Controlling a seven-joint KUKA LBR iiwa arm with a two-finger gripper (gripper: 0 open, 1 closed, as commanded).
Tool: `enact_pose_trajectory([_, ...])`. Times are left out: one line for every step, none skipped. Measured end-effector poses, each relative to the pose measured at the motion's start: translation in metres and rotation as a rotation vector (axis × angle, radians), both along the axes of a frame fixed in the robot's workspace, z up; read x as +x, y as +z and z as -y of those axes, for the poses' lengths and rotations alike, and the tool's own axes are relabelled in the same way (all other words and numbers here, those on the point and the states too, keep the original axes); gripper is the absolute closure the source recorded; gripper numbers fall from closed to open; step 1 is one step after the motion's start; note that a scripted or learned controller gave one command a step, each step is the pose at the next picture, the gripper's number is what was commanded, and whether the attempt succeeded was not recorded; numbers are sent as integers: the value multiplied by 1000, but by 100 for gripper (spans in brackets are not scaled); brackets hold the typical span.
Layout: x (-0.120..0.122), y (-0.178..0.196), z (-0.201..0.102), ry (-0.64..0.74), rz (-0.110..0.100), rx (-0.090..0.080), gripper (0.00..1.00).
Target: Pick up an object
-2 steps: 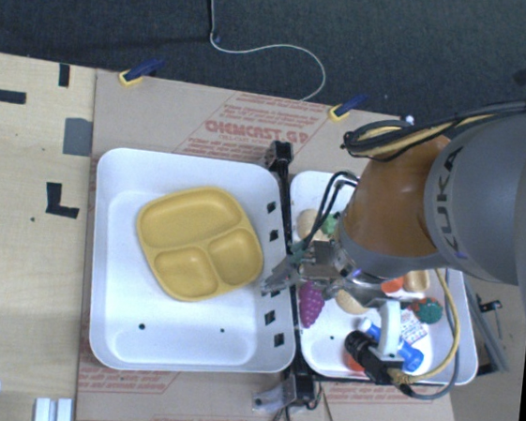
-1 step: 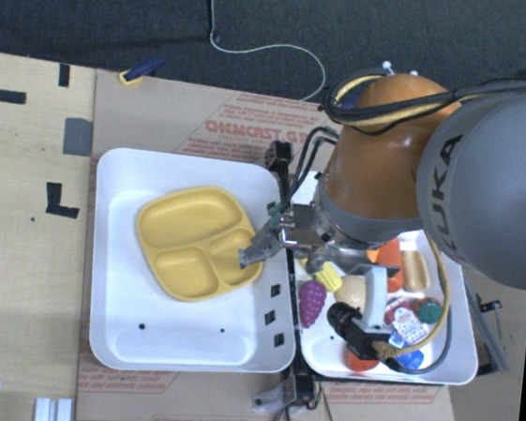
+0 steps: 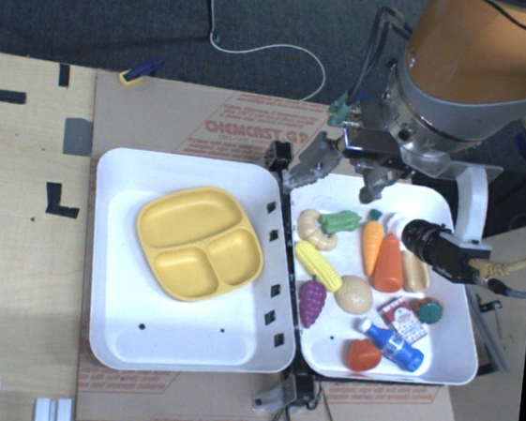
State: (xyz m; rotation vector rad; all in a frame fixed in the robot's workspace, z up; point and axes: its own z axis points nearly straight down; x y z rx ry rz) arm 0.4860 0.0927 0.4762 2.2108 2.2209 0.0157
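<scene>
The right bin point(image 3: 454, 354) holds several toy foods: a yellow corn cob point(image 3: 318, 265), purple grapes point(image 3: 312, 300), an orange carrot point(image 3: 371, 247), a red-orange sausage point(image 3: 388, 264), a green vegetable point(image 3: 340, 221), a beige egg-shaped piece point(image 3: 353, 294), a blue bottle point(image 3: 393, 347) and a red tomato point(image 3: 363, 356). My gripper point(image 3: 344, 175) hangs above the back edge of this bin, over its far left corner. Its two dark fingers point(image 3: 312, 163) stand spread apart, open, with nothing between them. The green vegetable lies just in front of it.
A yellow divided plate point(image 3: 201, 243) lies in the left bin point(image 3: 110, 310). The ridge where the two bins meet point(image 3: 284, 273) runs below the gripper's left finger. A black cylinder on the arm point(image 3: 434, 245) overhangs the right bin's right side. A white cable point(image 3: 262, 49) lies behind the bins.
</scene>
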Motion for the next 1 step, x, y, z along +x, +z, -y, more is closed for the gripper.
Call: enact_pose_trajectory([0,-1,-1,-1,-22,-8,100])
